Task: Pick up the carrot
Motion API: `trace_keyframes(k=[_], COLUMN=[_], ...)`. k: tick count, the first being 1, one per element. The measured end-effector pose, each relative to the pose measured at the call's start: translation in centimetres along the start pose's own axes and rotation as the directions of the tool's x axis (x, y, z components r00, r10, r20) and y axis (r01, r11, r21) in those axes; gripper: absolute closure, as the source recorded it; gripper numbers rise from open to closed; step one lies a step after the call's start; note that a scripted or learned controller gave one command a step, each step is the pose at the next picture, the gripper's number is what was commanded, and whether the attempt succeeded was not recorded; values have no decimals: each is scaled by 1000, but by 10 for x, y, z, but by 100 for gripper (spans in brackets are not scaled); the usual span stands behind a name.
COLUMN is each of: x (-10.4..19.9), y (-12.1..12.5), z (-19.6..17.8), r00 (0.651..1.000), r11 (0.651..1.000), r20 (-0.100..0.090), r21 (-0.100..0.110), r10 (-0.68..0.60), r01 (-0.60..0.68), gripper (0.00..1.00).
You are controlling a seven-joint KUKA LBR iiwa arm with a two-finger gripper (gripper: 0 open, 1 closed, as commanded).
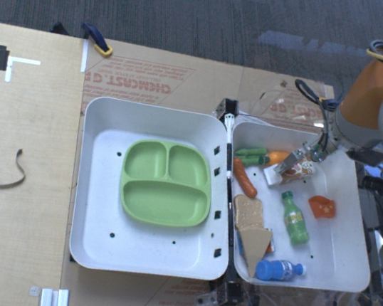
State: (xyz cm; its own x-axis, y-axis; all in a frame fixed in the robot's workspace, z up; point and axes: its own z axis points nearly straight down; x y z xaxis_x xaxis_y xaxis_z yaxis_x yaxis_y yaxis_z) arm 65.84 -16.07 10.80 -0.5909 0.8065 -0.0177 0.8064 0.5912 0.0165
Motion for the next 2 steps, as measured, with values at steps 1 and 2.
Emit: trace_keyframes(k=[1, 2], x=[37, 45], y=[24, 35], z=[14, 14], r00=[994, 930], r11=[994, 930], r20=[-11, -7], r21=[16, 19], r10=[110, 366], r01=[-109, -366], gripper=[0, 0])
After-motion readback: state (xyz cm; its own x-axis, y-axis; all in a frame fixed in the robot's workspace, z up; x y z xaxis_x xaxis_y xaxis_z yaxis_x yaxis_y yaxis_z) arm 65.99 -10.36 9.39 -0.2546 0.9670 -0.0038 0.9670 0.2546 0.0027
